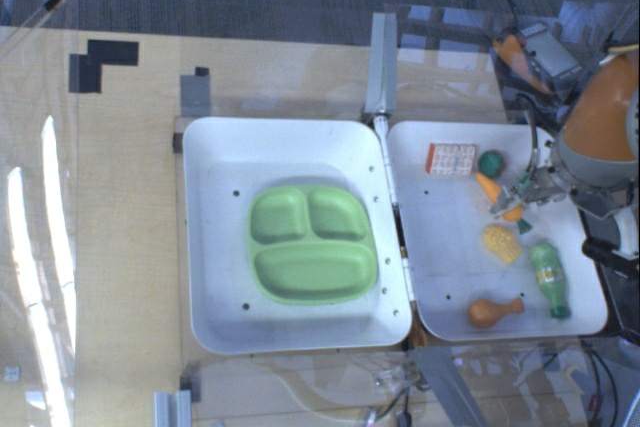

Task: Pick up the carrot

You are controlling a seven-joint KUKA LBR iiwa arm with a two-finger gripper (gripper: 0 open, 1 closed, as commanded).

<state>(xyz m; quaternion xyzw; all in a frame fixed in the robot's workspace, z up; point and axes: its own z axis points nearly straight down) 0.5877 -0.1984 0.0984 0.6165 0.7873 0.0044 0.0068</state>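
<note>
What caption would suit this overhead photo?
Robot claw down at the carrot in the right bin; green plate in the left.

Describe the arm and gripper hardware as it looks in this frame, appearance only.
The arm enters from the right: a rounded grey body with a wide orange band above the wrist. The gripper at its end is small and metallic, silver-grey, with thin fingers over the right bin. Dark cables run along the bench edge beside the arm; no markings are legible.

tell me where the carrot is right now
In the camera view the carrot lies in the right bin, toward its upper right, just below the dark green ball and above the corn cob, with the pincer at its right end.
</note>
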